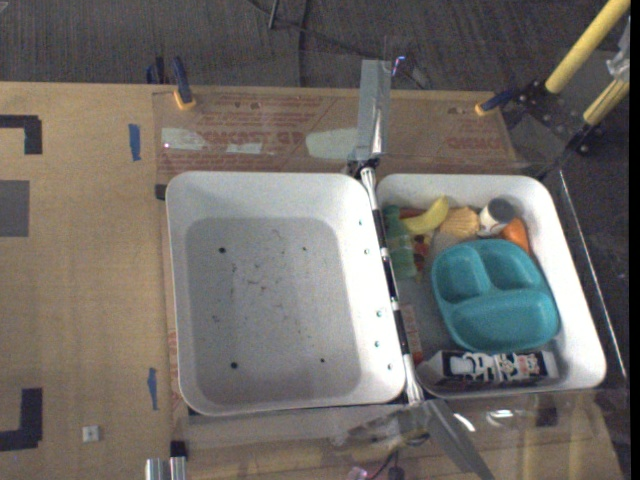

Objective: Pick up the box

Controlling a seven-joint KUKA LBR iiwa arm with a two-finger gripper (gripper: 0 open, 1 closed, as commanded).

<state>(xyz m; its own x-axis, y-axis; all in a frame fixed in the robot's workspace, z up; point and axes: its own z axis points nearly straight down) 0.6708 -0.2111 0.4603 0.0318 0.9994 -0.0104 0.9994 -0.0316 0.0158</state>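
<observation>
Gripper not where state could be judged; cannot tell, so box placed by bin instead. Long black-and-white printed carton box [499, 365] lay flat against near wall of right white bin [577, 268], touching teal divided plastic tray [493, 295]. Risk: fingers could jam on wall or tray, box slipping.

The box [499, 366] bears dark print on a white label — too blurred to read; the cardboard's [250, 128] red lettering likewise.
</observation>
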